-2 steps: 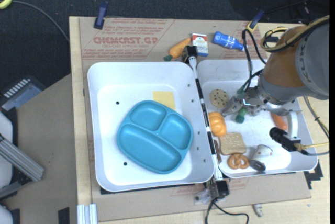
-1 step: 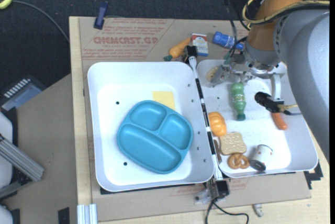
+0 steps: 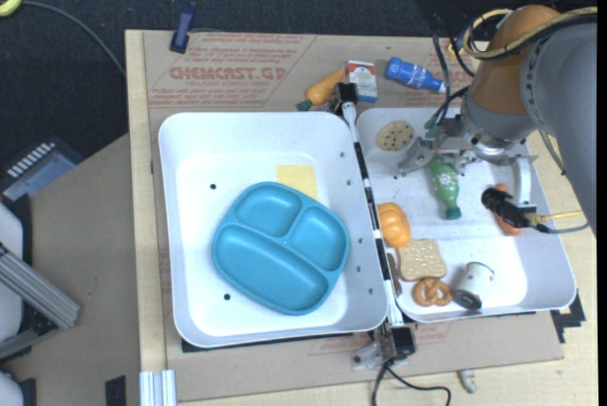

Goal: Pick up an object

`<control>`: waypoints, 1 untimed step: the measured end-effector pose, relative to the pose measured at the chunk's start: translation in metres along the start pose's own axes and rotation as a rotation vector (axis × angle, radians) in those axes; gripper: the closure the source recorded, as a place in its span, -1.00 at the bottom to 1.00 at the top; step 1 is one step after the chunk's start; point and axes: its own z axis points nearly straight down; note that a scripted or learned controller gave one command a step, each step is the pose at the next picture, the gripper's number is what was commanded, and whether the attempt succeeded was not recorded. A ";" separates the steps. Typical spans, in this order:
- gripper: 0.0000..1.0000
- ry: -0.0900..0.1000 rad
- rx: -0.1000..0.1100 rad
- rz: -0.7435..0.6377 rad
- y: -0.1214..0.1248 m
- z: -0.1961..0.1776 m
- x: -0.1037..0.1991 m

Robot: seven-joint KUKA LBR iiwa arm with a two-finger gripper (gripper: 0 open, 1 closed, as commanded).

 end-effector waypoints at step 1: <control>-1.00 0.001 0.000 0.000 -0.057 0.000 -0.005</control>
